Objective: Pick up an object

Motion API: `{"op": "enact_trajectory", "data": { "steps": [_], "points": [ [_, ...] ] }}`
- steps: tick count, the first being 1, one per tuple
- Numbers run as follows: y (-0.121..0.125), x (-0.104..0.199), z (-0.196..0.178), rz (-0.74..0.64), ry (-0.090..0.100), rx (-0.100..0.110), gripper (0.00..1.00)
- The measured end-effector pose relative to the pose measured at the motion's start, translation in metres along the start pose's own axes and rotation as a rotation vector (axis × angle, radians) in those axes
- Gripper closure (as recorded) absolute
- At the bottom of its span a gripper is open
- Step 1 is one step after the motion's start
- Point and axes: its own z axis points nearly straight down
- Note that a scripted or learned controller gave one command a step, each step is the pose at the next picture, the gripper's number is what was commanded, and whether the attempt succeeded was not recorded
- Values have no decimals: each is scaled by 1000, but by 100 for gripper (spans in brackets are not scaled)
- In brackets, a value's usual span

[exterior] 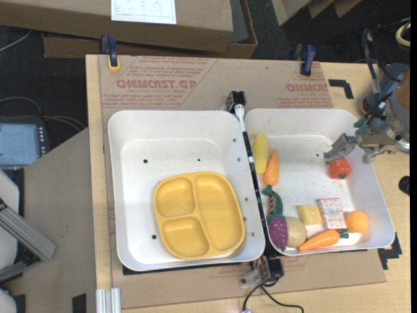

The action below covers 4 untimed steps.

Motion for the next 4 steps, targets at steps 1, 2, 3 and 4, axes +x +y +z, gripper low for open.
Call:
{"op": "enact_trajectory", "data": {
  "steps": [1,2,3,4],
  "points": [
    [16,-71,22,6,-5,-2,0],
    [47,-55,166,-6,11,1,0],
    [46,-61,151,-1,0,-1,100],
    [20,13,63,-6,1,-4,100]
  ]
}}
